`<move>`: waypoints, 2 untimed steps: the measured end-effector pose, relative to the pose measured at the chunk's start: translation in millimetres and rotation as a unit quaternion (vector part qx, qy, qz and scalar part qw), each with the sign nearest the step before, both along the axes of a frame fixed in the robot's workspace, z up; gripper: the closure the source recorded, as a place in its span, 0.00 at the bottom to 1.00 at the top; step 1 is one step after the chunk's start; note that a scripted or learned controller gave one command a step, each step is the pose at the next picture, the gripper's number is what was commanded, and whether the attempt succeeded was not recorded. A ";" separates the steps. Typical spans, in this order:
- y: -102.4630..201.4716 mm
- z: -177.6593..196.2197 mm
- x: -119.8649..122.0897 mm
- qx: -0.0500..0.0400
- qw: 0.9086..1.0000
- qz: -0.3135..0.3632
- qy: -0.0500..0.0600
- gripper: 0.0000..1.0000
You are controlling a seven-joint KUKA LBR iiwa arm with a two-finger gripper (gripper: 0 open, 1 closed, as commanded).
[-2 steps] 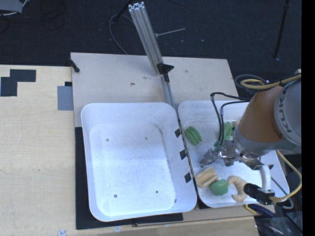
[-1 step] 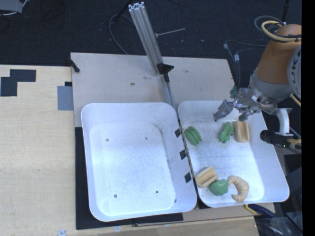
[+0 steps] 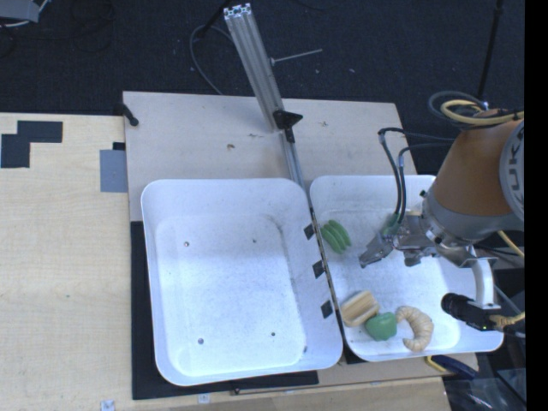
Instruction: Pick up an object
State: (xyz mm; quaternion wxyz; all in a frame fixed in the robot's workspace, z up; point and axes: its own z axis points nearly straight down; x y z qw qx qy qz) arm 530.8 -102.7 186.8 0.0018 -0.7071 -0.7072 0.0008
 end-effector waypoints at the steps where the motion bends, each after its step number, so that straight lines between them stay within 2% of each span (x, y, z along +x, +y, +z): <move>1: 27.5 51.8 -42.6 -0.001 1.000 0.000 -0.004 0.00; 2: 62.8 40.9 45.9 -0.001 1.000 0.001 -0.001 0.00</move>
